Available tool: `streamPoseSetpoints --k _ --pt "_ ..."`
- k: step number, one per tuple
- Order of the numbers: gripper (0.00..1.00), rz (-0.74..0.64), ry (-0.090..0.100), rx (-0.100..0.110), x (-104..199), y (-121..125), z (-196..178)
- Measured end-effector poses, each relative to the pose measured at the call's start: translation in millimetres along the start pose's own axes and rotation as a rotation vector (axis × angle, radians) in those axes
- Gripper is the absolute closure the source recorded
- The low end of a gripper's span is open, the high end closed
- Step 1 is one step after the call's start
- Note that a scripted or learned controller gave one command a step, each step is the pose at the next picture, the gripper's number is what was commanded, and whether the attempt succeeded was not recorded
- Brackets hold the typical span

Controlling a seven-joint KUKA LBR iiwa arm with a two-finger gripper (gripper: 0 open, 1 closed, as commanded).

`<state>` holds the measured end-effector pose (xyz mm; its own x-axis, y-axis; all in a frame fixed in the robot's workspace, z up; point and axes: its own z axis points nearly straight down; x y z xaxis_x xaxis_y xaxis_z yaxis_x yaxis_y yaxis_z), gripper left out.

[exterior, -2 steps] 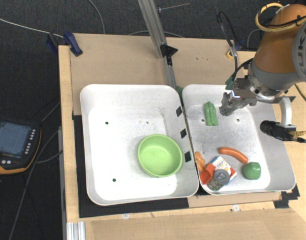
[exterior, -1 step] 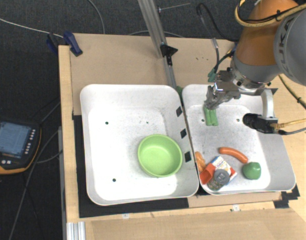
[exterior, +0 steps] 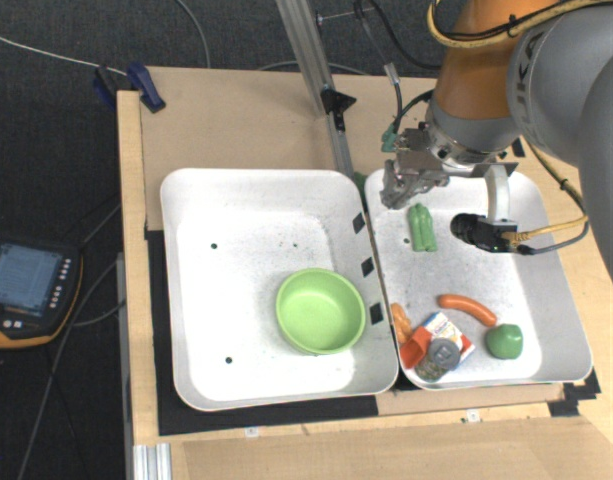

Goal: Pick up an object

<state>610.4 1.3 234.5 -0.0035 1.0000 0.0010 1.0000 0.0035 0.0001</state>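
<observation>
**Arm poised over the right bin, green piece just below its gripper**

The wooden bench (exterior: 246, 108) takes up most of the scene, with dark carpet around it and a handheld control pendant (exterior: 26, 288) lying on the floor off to the left. The big grey arm (exterior: 566, 68) reaches in from the right, its orange band (exterior: 486, 43) bulging above the wrist.

Two white bins sit side by side. The left bin (exterior: 236, 218) carries a light green bowl (exterior: 321, 311), upright, near its right wall and toward the front. The right bin (exterior: 546, 268) holds the rest.

The gripper (exterior: 406, 186) hangs over the back left part of the right bin, close to the divide between the bins. From where I stand I cannot tell how its tool end is set. Just beside and below it lies a small green ridged object (exterior: 422, 228), on the bin floor.

Toward the front of the same bin, an orange sausage-shaped object (exterior: 468, 309) lies at a slant. Just right of it sits a round green object (exterior: 504, 341). To the left, a small red and white packet (exterior: 441, 340) rests with a grey round thing on it, and a small orange piece (exterior: 400, 318) leans by the bin's left wall.
</observation>
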Motion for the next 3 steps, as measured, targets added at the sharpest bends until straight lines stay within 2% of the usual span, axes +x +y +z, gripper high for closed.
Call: streamPoseSetpoints --k 1,2,3 --pt "1.00 -0.001 0.000 -0.001 52 18 -8" --pt "1.00 0.000 0.000 0.001 98 44 7" --pt "0.00 0.003 -0.001 -0.001 95 44 6"
